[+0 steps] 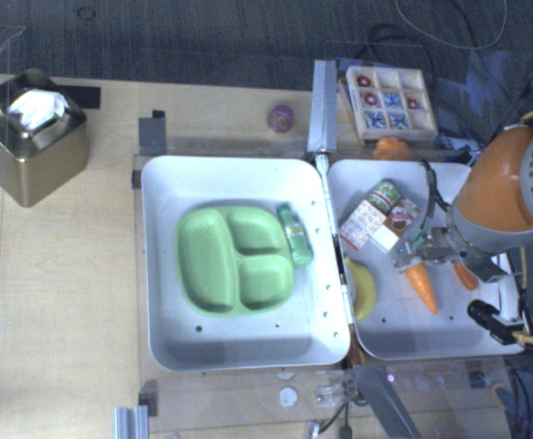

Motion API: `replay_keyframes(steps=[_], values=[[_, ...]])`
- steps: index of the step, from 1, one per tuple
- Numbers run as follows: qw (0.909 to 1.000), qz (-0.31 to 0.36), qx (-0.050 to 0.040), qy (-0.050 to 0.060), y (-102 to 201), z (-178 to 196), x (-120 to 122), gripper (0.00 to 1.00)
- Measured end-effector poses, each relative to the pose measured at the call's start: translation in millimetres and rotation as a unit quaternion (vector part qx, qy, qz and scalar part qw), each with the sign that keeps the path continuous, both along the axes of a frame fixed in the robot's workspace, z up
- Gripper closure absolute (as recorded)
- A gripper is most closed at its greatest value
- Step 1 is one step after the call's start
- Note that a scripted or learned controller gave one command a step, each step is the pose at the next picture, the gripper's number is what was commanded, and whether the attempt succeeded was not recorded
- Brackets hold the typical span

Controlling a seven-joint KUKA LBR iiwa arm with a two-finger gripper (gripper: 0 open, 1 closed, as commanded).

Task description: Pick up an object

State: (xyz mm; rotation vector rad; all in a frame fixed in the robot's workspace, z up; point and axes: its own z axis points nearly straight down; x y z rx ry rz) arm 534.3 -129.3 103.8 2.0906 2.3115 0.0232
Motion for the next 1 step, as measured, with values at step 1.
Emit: replay_keyframes(steps=[1], values=[[0.9978,0.066,0.0016,0.01,72.7,98.8,8.2,1.0]])
